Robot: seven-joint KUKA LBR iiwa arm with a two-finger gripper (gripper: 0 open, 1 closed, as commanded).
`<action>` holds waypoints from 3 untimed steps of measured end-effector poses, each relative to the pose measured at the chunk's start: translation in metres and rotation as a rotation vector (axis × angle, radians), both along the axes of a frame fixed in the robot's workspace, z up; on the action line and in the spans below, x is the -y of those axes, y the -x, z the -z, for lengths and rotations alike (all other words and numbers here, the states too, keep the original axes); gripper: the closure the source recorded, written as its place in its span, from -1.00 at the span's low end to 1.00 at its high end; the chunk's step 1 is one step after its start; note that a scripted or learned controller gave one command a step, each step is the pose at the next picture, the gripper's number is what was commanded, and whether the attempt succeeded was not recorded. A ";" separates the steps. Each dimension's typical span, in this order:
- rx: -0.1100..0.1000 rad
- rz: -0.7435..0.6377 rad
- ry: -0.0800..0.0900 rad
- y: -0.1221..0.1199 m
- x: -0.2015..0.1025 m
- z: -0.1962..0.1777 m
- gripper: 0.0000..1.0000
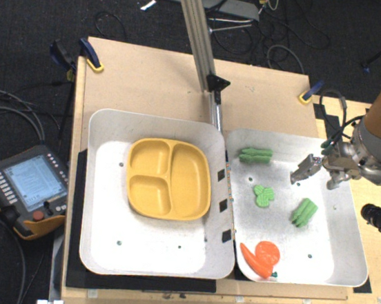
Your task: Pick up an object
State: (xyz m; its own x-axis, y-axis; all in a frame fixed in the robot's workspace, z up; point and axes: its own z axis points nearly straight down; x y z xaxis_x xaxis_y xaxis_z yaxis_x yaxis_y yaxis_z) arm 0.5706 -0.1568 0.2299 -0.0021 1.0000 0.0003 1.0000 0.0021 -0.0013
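The right bin (332,267) holds three green toys: a long one (255,155) at the back left, a small clover-shaped one (263,196) in the middle and a ribbed one (303,213) to its right. An orange and red toy (262,257) lies at the bin's front edge. My gripper (320,174) hangs over the back right of this bin, above and behind the ribbed green toy. Its two fingers stand apart, with nothing between them.
The left bin (95,240) carries a yellow divided plate (170,178). A metal pole (199,31) slants in from the back to the divider between the bins. A teach pendant (29,189) lies on the floor at the left.
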 end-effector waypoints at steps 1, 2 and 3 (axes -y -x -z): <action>0.001 0.001 0.000 0.000 0.000 0.000 -1.00; -0.003 0.000 0.000 -0.003 -0.007 0.047 -1.00; -0.004 0.002 0.000 0.000 -0.008 0.090 -1.00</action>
State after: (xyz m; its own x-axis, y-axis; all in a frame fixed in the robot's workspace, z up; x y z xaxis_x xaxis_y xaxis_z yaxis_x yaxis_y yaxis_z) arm 0.5708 -0.1492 0.1398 0.0000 1.0000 0.0004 1.0000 0.0000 -0.0049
